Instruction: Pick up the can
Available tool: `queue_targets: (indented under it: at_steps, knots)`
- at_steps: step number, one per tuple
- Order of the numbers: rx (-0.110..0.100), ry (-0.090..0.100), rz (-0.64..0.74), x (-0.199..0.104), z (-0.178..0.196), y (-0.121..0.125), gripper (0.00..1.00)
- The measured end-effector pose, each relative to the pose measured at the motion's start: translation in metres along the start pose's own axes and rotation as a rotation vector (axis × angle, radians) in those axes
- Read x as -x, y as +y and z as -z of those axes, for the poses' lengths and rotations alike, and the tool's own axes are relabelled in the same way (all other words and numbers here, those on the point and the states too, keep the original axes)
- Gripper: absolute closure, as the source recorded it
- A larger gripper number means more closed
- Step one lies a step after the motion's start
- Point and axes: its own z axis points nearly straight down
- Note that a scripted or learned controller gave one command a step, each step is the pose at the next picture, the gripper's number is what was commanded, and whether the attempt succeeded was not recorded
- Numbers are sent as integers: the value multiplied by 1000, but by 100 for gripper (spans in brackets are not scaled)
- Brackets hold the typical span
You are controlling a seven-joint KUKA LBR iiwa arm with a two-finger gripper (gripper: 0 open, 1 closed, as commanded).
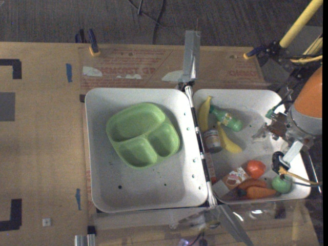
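The can (212,140) is small and dark brown with a silvery end. It lies by the left wall of the right bin (241,97), between a yellow banana (204,113) and a second banana (229,141). My gripper (269,128) hangs over the right side of that bin, under the orange-banded wrist (312,102). It is well to the right of the can and apart from it, and nothing shows in its grasp.
The right bin also holds a green bottle (227,119), a red tomato (255,168), a carrot (259,191), a green apple (281,184) and a small carton (235,178). A green divided plate (143,135) lies in the left bin (102,178).
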Motion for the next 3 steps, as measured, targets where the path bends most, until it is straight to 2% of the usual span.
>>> queue_targets:
  at_steps: [1,2,3]
  knots:
    - [3,-1,-2,0,10,1,100]
    - [14,-6,67,-21,-12,48,100]
    - [16,-6,61,-14,235,17,100]
